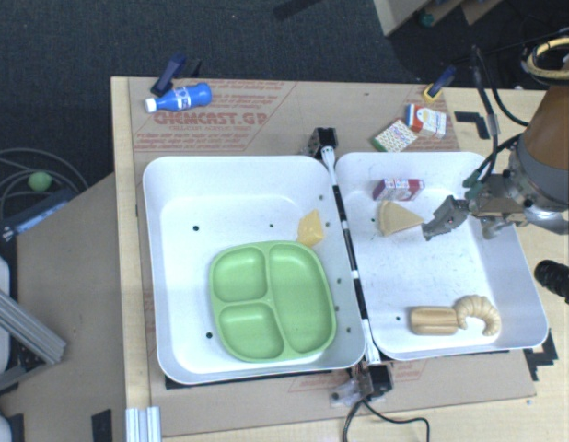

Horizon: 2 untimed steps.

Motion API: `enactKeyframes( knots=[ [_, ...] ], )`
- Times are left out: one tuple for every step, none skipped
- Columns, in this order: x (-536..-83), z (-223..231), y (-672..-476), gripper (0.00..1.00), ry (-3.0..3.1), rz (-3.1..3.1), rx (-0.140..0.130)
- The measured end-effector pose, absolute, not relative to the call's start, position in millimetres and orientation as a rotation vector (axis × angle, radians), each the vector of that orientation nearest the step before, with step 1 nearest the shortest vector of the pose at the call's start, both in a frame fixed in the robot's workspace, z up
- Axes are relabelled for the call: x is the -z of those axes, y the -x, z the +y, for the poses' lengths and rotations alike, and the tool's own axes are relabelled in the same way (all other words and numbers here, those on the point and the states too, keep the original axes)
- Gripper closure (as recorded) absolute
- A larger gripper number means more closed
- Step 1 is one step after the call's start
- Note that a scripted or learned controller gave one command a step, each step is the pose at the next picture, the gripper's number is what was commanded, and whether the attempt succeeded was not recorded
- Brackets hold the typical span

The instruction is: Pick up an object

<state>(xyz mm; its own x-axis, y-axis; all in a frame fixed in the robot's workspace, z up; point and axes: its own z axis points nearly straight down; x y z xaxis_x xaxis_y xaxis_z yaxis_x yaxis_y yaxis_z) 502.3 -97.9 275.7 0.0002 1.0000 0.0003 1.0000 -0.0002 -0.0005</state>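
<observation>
Gripper [443, 220] fingers are being carried over the right bin [505, 274], pointed left toward the pale wedge-shaped block [398, 217], which is lying in the far part of that bin just left of the fingertips. Nothing is being held between the fingers; whether a fingertip is touching the wedge cannot be told, and how widely they are parted cannot be told either.

For a sound pick, it is judged that the fingers should be brought squarely over the wedge and lowered astride its narrower faces, since a sloped face is likely to be squeezed out. A small red-and-white packet [397, 189] is lying just beyond the wedge and should be kept clear. A croissant [480, 313] and a tan roll [433, 319] are lying near the bin's front, well apart from the gripper.
</observation>
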Motion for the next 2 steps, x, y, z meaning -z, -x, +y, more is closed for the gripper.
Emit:
enactKeyframes(
  knots=[
    [-154, -104, -558.4, 0.0, 2.218, -2.218, -0.005],
    [-92, -119, -647.5, 0.0, 2.222, -2.223, 0.001]
  ],
)
